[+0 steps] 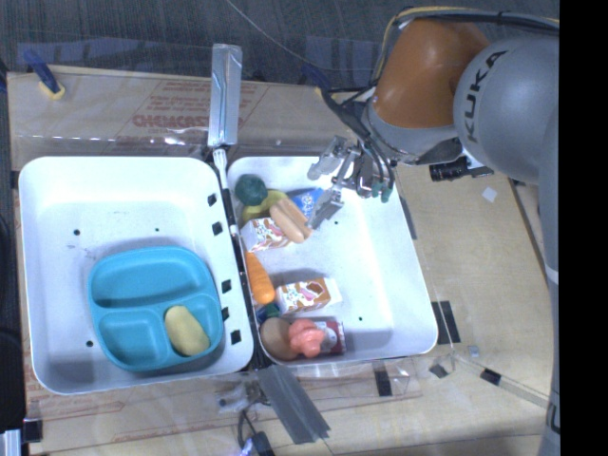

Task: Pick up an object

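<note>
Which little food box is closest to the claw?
The box beside the hot dog is closest to the claw. The other box lies farther down the bin, by the carrot.

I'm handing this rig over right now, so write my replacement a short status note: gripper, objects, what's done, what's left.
Gripper: over the upper part of the right bin, jaws look open, nothing between them.
Right bin, along its left side: green ball, hot dog, carrot, small carton, pink toy.
Left bin: blue tray with a yellow potato in its lower right compartment.
Done: nothing picked.
Left: descend, close on one object, lift.
</note>
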`<control>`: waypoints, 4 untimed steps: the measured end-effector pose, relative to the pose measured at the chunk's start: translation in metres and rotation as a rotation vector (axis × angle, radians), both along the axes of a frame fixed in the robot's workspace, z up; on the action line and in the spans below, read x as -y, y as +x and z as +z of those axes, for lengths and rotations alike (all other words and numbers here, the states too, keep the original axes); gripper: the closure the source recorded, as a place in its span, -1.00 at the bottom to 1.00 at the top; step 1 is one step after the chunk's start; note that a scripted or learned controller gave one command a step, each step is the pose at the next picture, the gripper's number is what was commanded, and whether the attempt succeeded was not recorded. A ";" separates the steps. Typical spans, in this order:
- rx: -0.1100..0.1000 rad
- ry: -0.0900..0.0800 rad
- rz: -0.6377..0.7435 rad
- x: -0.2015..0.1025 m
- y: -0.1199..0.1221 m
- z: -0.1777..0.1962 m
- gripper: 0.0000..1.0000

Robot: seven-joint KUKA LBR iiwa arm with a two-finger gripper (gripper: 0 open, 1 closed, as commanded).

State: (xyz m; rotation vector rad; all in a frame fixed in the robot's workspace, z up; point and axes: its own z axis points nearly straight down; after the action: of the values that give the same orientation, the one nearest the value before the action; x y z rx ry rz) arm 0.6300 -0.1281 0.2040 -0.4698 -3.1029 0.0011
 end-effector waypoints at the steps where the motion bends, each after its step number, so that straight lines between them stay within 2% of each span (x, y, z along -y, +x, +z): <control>1: -0.002 -0.001 -0.456 -0.055 -0.002 -0.014 -1.00; 2: 0.000 -0.004 -1.116 -0.007 0.004 -0.041 -1.00; 3: 0.002 -0.002 -0.933 -0.002 0.016 -0.074 -1.00; 4: 0.006 0.002 -0.835 -0.009 -0.020 -0.110 -1.00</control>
State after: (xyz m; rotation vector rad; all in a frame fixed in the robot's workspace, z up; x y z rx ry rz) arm 0.6102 -0.1194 0.0939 -1.6901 -2.6509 -0.0049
